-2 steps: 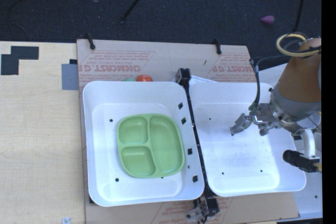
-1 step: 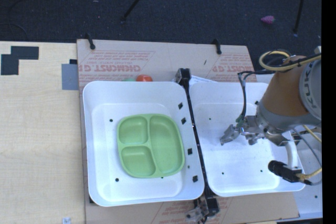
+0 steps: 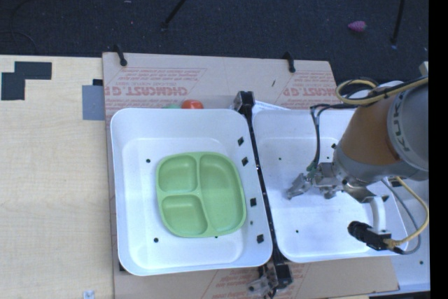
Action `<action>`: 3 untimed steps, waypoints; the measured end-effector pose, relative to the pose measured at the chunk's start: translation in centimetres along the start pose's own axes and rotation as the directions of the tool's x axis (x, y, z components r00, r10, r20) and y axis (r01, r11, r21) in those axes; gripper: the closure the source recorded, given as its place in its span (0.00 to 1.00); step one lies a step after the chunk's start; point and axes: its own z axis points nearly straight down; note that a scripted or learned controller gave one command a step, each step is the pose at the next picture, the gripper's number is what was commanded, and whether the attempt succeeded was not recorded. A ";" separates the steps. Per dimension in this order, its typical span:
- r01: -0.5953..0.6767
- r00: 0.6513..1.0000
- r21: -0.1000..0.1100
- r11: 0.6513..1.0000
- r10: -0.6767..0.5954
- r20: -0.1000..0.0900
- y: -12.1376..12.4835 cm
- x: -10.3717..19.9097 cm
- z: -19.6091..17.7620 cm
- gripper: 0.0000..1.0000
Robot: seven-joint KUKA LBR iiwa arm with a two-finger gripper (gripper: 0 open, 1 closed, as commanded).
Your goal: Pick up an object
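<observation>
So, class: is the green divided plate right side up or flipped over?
Right side up: the green divided plate shows its three hollow compartments, flat in the left bin.

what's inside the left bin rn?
The left bin holds a green divided tray, lying flat with its three compartments bare. Whatever lies beneath the tray is covered. An orange object sits behind the bin's far rim, outside.
</observation>
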 end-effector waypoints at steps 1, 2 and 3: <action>-0.005 1.000 -0.001 1.000 0.005 0.000 0.1 -0.1 -1.2 1.00; 0.003 1.000 -0.004 1.000 -0.003 0.001 0.6 0.6 -7.0 1.00; 0.003 1.000 -0.004 1.000 -0.003 0.001 0.5 0.8 -11.2 1.00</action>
